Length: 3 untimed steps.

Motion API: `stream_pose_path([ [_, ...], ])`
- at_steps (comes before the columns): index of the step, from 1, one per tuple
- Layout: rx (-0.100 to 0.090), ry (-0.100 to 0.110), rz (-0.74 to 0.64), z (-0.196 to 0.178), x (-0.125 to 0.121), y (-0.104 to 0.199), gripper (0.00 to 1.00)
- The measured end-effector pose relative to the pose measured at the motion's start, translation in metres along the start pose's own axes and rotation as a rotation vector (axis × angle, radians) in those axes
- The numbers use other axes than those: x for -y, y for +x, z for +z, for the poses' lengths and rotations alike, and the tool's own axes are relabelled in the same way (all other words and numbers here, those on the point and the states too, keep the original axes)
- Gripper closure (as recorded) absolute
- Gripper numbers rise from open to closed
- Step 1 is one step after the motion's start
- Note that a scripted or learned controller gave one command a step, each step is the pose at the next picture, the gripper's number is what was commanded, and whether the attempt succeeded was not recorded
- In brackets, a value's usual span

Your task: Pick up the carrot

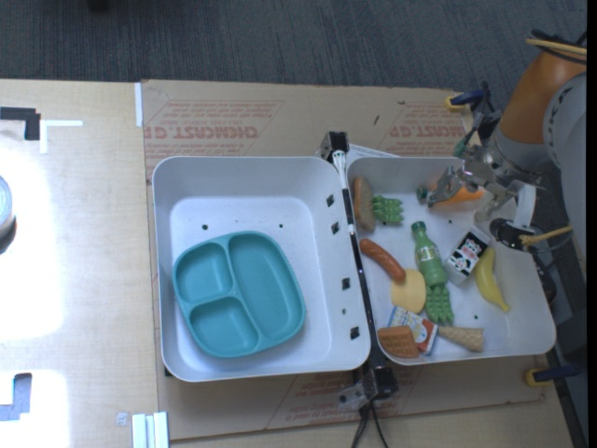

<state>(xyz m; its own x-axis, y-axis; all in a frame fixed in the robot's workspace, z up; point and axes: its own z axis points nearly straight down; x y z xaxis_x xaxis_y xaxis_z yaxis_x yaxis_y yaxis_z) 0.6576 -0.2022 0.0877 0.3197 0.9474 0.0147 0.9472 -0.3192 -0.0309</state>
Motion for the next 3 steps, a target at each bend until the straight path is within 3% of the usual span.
stream_pose_path([
  [1,0.008,-0.023,-0.042,-0.024,-0.004,-0.004,0.0],
  [3,-0.004,-0.031,0.019,-0.011,-0.007,0.0,0.0],
])
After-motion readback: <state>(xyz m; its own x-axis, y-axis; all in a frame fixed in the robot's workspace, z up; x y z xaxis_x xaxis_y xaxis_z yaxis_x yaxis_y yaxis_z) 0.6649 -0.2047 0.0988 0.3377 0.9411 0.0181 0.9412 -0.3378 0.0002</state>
